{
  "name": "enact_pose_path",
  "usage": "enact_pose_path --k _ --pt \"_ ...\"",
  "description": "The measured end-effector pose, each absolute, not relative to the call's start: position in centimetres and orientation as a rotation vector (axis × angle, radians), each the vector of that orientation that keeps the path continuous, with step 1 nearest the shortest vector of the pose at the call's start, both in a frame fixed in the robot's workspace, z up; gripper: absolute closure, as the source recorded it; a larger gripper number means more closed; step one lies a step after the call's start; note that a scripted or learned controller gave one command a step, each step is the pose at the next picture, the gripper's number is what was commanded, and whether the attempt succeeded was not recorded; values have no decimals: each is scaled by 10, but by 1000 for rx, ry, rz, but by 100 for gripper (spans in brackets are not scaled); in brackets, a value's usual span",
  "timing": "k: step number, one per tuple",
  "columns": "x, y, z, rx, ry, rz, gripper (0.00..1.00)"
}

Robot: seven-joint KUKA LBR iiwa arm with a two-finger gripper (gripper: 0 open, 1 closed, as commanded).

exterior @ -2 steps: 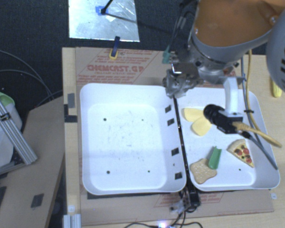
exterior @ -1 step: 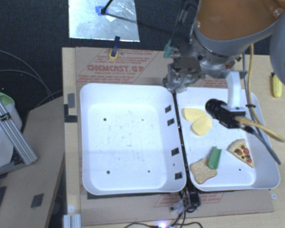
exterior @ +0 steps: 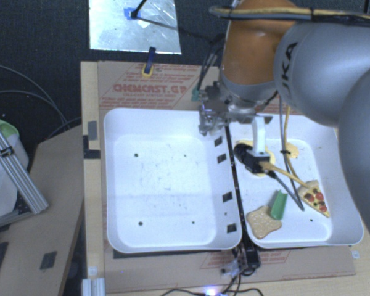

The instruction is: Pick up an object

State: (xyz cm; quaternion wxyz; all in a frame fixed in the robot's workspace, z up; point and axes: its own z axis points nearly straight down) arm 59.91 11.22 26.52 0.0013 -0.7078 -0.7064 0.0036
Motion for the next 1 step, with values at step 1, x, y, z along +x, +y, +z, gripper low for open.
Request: enact_pose_path --k 1 --pt "559 127 416 -2219 -2233 -23 100"
